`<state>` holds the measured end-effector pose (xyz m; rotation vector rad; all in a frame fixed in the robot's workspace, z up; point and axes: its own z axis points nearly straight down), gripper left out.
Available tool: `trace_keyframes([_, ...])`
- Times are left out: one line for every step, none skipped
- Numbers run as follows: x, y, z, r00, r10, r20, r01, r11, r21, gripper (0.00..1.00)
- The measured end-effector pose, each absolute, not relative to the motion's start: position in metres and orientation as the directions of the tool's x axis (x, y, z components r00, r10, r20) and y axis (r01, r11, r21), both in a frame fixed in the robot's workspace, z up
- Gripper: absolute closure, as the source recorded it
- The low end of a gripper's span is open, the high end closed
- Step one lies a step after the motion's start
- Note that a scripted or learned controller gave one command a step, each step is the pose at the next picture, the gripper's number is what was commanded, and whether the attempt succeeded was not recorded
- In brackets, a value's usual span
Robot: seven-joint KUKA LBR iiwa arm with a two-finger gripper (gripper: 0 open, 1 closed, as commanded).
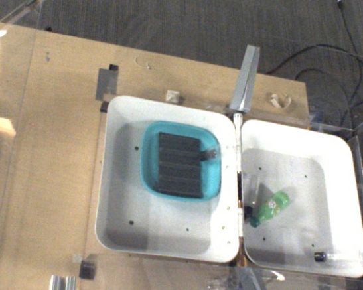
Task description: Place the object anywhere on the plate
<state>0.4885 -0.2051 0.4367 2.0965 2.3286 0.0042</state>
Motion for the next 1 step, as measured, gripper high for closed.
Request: trace_keyframes([0.4889, -0.205, 0.4353, -0.496, 0.868, -0.005, 0.868, 0.496, 0.004, 0.0])
